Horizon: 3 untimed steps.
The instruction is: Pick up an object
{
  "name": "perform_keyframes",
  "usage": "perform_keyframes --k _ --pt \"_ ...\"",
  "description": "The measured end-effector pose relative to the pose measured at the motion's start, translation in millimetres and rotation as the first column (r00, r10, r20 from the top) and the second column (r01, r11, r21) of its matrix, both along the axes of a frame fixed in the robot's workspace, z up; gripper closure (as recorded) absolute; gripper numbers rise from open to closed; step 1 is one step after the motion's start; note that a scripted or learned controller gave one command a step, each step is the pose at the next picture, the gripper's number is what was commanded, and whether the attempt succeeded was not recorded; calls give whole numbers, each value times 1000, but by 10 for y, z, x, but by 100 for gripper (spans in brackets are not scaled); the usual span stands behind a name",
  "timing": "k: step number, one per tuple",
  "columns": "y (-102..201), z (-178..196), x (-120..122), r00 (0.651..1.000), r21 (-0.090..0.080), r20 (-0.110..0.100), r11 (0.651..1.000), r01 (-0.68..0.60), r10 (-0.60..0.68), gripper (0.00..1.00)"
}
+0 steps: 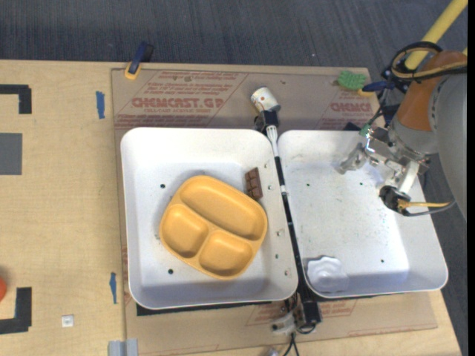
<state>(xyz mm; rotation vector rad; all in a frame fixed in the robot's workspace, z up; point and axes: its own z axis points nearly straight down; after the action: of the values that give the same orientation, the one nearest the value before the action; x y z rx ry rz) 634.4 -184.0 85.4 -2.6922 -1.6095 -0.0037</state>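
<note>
A yellow divided plate [214, 225] lies tilted in the left bin [141, 162]. Just beyond its far right corner, a small brown block [254, 183] rests against that bin's right wall. A crumpled clear-white plastic piece [326, 271] sits in the near left corner of the right bin [423, 262]. My gripper [349, 161] hangs over the far right part of the right bin, well away from all three objects. Nothing shows in its grasp.
Both bins stand on a cardboard sheet [185, 95] on the wooden bench. A white knob with a black stem [263, 102] sits at the far end of the divide between the bins. A green clip [350, 80] and a blue-yellow clamp [138, 59] hold the cardboard's far edge.
</note>
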Motion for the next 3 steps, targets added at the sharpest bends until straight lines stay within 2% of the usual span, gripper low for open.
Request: perform_keyframes --k 1,2,3 --pt "-230 322 -269 988 3 -3 988 152 -152 0" --pt "-244 422 -269 989 -2 -2 989 150 -150 100" --pt "-225 1092 -231 952 -8 2 952 -307 307 100"
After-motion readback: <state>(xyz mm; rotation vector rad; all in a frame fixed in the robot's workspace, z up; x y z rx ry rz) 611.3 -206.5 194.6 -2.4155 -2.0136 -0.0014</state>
